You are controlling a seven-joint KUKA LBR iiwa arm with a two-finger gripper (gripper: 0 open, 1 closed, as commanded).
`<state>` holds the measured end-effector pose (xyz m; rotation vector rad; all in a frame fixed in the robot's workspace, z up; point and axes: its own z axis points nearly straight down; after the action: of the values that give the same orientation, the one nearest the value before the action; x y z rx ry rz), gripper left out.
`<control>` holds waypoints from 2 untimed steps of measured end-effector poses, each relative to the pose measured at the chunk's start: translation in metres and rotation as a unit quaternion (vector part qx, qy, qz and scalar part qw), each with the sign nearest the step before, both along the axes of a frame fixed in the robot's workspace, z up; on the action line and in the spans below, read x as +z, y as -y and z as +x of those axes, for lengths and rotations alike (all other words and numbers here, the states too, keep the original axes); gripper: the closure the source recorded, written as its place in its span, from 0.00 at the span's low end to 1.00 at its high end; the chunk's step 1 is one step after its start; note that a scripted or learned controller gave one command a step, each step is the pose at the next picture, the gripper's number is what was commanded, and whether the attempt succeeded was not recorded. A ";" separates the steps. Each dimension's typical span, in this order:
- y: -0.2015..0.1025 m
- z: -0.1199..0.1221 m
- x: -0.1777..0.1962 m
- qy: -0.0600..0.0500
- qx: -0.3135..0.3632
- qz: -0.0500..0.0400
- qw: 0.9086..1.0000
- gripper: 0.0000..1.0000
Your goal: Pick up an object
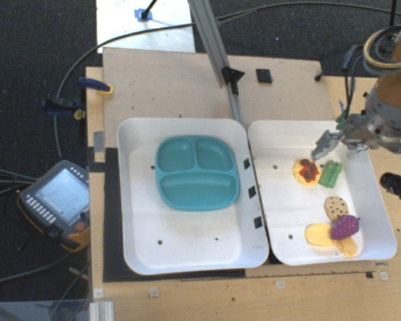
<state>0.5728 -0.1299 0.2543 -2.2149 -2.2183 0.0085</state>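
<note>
The gripper (339, 147) hangs over the top part of the right bin (381, 212), just above the toys. Its two fingers (323, 146) are spread apart — nothing sits between them. Right below lie a small pizza slice (307, 172) and a green block (331, 174), side by side. Lower in that bin are a cookie (335, 207), purple grapes (344, 227) and a yellow banana (321, 235). The left bin (140, 233) holds a teal plate (197, 172).

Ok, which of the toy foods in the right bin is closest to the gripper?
The yellow piece with the red top. It lies just below the gripper, beside the green piece; the cookie lies farther down.
</note>
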 end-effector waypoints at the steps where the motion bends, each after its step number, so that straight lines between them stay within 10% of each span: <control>1: 0.000 0.002 0.006 0.005 0.001 -0.001 1.000 0.00; 2: 0.000 0.004 -0.057 0.003 0.000 0.000 1.000 0.00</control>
<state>0.5773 -0.1302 0.1974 -2.2188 -2.2210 0.0026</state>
